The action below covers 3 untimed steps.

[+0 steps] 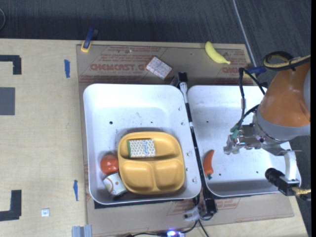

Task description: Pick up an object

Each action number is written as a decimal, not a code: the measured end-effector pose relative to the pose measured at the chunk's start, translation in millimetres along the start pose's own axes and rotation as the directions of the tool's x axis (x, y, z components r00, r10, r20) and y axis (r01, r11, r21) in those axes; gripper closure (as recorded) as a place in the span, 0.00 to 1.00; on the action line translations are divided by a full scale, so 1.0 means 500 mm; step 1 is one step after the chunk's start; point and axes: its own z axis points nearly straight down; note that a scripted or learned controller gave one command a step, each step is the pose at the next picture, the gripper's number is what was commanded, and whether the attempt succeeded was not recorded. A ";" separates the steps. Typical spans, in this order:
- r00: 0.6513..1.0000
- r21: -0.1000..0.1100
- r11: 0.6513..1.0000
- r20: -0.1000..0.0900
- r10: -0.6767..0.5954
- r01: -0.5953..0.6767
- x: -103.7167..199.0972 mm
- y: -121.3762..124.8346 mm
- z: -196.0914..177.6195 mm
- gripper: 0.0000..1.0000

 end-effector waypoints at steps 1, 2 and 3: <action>1.000 -0.004 1.000 0.002 0.000 0.000 -0.058 0.087 0.035 1.00; 1.000 -0.001 1.000 0.000 -0.001 0.001 -0.035 0.001 -0.047 1.00; 1.000 -0.002 1.000 0.000 -0.003 0.003 0.015 0.002 -0.041 1.00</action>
